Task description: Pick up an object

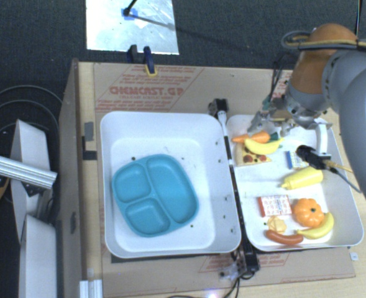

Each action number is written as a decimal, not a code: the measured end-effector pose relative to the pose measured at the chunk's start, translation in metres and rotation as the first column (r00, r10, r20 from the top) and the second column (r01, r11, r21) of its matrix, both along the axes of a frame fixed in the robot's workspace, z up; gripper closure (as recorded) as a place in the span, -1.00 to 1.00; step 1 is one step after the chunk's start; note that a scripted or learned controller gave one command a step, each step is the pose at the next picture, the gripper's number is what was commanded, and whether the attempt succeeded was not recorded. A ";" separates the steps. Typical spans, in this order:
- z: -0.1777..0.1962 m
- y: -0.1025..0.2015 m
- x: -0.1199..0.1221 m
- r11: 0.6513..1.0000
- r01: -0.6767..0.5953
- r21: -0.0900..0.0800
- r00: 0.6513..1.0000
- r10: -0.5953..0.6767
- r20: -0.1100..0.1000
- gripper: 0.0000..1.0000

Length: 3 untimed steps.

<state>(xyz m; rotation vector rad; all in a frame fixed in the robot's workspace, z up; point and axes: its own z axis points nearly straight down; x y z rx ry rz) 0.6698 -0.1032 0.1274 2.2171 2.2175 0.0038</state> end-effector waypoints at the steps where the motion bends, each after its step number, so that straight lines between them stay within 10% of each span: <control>1: -0.018 0.013 0.000 1.000 -0.005 0.001 1.000 0.006 -0.003 -1.00; 2: -0.040 0.018 0.001 1.000 -0.004 0.000 1.000 0.004 0.004 -1.00; 3: -0.031 0.016 -0.001 1.000 -0.007 0.000 1.000 0.007 -0.010 1.00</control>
